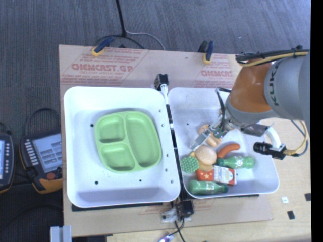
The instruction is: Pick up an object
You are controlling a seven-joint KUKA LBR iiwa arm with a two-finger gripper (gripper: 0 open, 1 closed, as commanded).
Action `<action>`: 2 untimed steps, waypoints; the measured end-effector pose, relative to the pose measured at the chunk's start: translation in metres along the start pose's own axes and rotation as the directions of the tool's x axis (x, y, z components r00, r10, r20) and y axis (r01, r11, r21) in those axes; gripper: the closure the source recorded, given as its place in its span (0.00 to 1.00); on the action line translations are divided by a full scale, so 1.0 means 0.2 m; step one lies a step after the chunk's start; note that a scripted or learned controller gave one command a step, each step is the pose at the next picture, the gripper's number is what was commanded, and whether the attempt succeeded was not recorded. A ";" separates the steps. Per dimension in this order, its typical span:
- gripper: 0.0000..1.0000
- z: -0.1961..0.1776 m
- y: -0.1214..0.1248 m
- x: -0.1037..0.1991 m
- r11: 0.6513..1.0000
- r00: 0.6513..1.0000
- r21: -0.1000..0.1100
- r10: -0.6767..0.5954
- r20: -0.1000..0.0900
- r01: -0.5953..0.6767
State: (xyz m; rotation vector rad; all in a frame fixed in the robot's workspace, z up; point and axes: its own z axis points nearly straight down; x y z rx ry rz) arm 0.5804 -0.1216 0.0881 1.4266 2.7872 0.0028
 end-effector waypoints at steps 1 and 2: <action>0.00 0.00 -0.26 0.13 1.000 1.000 -0.002 -0.030 0.003 0.030; 0.00 -0.01 -0.20 0.22 0.917 0.917 -0.006 0.400 0.004 -0.400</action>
